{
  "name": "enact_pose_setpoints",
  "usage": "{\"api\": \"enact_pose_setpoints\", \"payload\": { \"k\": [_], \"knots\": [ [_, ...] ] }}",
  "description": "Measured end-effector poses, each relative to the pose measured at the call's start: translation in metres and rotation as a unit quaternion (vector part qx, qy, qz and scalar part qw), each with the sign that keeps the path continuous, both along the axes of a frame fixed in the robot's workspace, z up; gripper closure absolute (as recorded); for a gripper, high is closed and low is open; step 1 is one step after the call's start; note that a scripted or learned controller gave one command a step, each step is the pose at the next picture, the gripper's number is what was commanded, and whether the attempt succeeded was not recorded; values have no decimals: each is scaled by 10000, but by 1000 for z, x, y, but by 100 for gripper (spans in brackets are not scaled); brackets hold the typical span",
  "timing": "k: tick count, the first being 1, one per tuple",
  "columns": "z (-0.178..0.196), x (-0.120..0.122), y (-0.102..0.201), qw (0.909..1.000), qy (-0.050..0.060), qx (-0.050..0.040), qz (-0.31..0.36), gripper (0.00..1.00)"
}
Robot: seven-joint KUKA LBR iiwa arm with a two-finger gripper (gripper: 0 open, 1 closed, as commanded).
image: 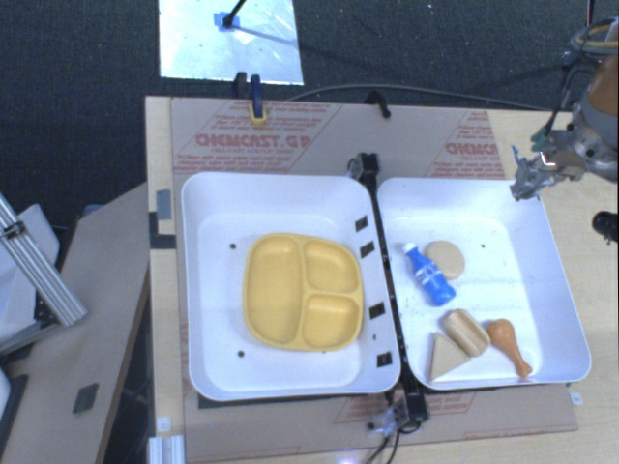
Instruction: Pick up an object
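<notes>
Lying untouched in the right bin (551, 259) are the candidates for picking: a blue bottle (427, 275) touching a round tan disc (446, 258), and nearer the front a bread-like roll (465, 332), a pale wedge (445, 358) and a drumstick (509, 343). The left bin (208, 259) holds a yellow divided plate (302, 292). Nothing looks lifted yet. The gripper (528, 176) hovers over the right bin's far corner, carrying nothing; I cannot tell its opening. Reaching, descending and grasping all remain.

A yellow three-compartment plastic tray (302, 292) is seen in the left shallow white bin (208, 201). Farther back, a shiny square sheet (229, 27), possibly metal, is laid on the dark floor.
</notes>
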State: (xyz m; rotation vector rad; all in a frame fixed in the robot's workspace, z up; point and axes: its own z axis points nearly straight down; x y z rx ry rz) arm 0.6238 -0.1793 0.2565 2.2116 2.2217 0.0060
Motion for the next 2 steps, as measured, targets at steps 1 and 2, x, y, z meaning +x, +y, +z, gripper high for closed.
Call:
{"api": "enact_pose_setpoints", "payload": {
  "k": [1,2],
  "knots": [
    [7,-4,54,10000,20,18,24,100],
    [9,-9,101,10000,27,14,21,100]
  ]
}}
